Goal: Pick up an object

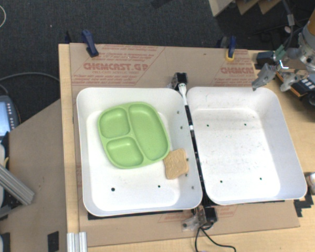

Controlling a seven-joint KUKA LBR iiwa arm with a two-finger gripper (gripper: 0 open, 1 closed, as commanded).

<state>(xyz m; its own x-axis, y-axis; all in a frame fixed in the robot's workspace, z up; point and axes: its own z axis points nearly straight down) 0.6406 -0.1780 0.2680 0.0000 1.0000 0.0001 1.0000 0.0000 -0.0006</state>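
Observation:
A green divided plate [132,135] lies in the left white bin [83,156], slightly left of its middle. A small tan square piece [176,164], like a cracker or sponge, rests against the plate's lower right edge, near the wall between the bins. My gripper [270,77] hangs at the far right corner of the right white bin [241,156], just outside its rim and well away from both objects. Nothing shows held in it.
Both bins sit on a cardboard sheet [121,62] held by a blue clamp [89,42] and a yellow-blue clamp [231,49]. A black bracket [180,80] and cable run along the seam between the bins. Grey equipment stands at the left edge.

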